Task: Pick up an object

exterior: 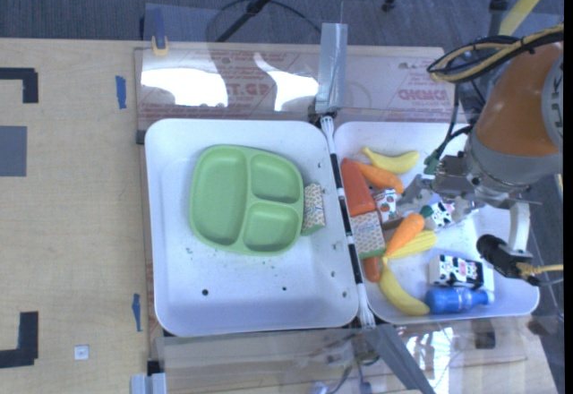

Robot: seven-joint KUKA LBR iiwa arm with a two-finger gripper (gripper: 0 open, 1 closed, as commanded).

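Filling the right bin (pixel 515 294): bananas, carrots, blue bottle (pixel 457 299); green plate (pixel 246 198) in left bin (pixel 170 231); fingers' (pixel 421 195) state unclear.

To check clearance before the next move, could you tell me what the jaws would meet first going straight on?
Probably the carrot, just beyond the gripper toward the bins' divider; depth is hard to judge from above.

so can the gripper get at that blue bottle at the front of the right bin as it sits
Probably yes. The blue bottle lies on its side near the front of the right bin with nothing on top of it. The gripper is above the same bin. A black-and-white carton right behind it could crowd the fingers.
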